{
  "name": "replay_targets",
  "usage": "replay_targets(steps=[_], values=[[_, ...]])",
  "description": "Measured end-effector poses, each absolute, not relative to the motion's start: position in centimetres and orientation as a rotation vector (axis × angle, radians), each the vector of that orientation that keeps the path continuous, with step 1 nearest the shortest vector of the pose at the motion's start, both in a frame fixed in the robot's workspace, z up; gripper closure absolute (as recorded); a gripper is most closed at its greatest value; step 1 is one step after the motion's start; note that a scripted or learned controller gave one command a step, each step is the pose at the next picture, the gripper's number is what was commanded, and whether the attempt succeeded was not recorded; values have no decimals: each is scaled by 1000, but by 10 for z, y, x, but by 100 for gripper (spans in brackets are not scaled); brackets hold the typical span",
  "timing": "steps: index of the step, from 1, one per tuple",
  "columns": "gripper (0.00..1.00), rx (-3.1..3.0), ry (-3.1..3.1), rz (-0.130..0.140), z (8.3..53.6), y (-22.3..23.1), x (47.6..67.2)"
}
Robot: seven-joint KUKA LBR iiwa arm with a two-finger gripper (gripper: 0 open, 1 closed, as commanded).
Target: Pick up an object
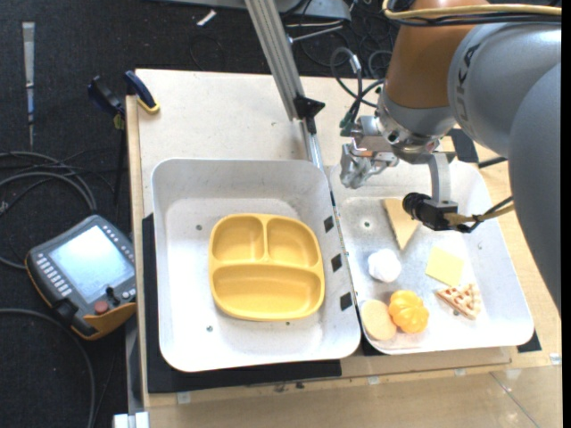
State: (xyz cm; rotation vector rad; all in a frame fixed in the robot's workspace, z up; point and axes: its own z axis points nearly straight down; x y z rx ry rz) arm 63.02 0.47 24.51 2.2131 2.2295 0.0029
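My gripper [355, 169] hangs over the far left corner of the right bin [504, 328], with nothing visible between its fingers. Below it in that bin lie a tan wedge [401, 222], a white ball [384, 265], a pale yellow square [445, 266], an orange pumpkin-like piece [408, 310], a beige round piece [378, 320] and a waffle-patterned triangle [459, 300]. The nearest of them, the tan wedge, lies a little to the right of and nearer than the gripper. A yellow divided plate [266, 267] sits in the left bin [174, 239].
A slanted metal rail [281, 56] runs down to the gap between the bins. A black cable fitting [428, 210] hangs from the arm over the tan wedge. A blue-yellow clamp [138, 92] is at the bench's far left corner. A teach pendant [82, 275] lies on the floor left.
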Motion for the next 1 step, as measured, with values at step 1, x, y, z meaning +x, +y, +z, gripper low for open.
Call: replay_targets(steps=[1], values=[[100, 2212, 2230, 6, 250, 57, 643]])
